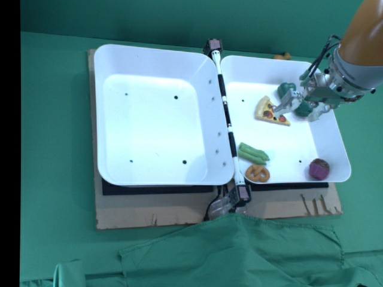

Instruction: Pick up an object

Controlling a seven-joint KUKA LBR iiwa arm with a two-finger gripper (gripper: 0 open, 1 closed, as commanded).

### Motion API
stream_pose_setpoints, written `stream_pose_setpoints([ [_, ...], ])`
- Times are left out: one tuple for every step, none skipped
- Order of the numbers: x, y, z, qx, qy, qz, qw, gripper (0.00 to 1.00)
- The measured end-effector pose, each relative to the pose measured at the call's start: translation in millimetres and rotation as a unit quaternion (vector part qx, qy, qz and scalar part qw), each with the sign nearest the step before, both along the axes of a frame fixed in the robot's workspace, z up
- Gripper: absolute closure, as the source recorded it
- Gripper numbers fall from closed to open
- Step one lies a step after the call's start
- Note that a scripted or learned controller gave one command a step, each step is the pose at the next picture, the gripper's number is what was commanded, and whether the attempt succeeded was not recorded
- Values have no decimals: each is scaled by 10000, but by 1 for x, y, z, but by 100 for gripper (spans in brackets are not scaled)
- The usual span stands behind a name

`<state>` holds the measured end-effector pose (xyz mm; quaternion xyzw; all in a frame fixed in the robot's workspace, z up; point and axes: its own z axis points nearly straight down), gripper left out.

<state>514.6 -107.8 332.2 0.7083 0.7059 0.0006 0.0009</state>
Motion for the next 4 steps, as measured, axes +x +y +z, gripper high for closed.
stream_pose_setpoints([
  [14, -22, -101, 2, 51, -14, 10000, 0],
  [101, -12, -148, -40, -75, 13, 10000, 0],
  [94, 4, -142, -36, -79, 5, 10000, 0],
  [95, 3, -131, -31, -98, -18, 9999, 100],
])
